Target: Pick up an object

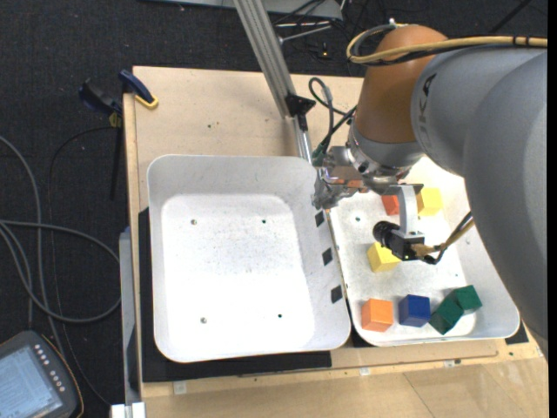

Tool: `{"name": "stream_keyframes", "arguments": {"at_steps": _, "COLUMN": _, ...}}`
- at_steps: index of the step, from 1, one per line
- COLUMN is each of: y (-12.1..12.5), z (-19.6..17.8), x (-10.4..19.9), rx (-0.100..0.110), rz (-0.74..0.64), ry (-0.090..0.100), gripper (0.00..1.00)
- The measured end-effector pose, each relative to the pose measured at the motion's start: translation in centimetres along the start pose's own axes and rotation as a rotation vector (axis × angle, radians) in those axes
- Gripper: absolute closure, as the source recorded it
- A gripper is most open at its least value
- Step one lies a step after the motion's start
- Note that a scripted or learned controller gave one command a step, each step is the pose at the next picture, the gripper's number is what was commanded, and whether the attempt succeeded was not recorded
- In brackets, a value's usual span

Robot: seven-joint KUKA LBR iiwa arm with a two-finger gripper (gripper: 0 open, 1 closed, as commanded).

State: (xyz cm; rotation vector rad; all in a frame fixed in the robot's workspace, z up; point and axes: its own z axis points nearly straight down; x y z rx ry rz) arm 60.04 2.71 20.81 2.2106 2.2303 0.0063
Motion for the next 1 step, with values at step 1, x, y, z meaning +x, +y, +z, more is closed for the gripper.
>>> {"name": "stream_keyframes", "arguments": {"at_steps": 1, "y": 2.15, "z": -2.61, "x": 4.62, "rx": -0.001, "rz": 0.001, "ry": 0.000, "gripper": 1.00}}
